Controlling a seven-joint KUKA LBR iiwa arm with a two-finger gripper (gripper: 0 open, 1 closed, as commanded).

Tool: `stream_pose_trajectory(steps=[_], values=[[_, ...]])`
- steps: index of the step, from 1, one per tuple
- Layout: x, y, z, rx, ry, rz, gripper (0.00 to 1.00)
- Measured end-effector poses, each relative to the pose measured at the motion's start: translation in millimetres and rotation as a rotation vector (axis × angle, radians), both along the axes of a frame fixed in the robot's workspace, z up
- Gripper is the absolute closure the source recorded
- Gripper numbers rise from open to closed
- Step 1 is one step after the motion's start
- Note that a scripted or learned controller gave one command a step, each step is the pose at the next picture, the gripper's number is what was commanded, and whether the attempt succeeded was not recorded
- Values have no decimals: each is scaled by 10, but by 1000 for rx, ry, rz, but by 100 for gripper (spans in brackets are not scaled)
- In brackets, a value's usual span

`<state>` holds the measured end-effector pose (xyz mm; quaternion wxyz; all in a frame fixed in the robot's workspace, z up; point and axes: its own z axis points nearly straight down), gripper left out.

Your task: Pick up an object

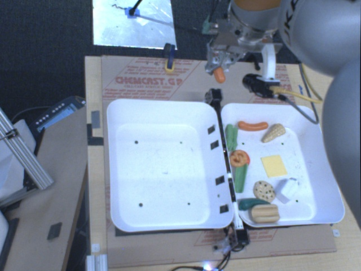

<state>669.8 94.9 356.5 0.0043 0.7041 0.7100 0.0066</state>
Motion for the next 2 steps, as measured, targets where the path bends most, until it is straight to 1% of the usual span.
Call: stream_pose_trajectory(steps=[1, 2], values=[[-217, 613, 495, 0, 9, 2, 100], [-248, 1076, 1018, -1, 9, -1, 100]])
